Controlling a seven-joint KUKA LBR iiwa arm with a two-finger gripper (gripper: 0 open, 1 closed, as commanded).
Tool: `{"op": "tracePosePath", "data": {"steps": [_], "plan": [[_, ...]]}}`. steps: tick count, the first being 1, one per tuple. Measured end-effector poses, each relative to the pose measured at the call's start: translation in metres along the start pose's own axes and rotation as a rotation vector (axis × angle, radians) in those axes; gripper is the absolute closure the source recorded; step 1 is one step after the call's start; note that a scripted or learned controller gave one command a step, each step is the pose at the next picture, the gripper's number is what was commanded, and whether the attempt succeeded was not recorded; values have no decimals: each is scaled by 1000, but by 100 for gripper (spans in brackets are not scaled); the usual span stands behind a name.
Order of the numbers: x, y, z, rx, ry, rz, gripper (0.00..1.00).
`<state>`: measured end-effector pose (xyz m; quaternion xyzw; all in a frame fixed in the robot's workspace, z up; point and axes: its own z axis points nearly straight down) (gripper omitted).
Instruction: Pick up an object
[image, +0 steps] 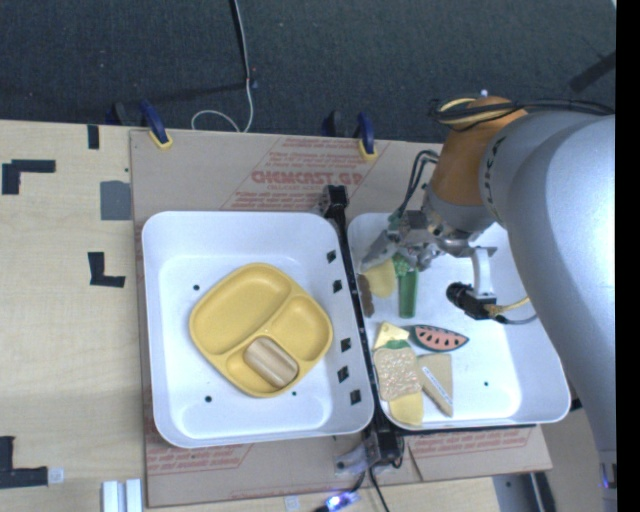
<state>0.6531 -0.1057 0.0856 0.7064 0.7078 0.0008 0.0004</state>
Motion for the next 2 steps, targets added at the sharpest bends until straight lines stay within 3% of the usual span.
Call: {"op": "tracePosePath", "data": {"steps": [1, 2], "plan": [[1, 0, -11, 3, 1, -2, 100], [26, -51, -99, 8, 1, 1, 100]]}}
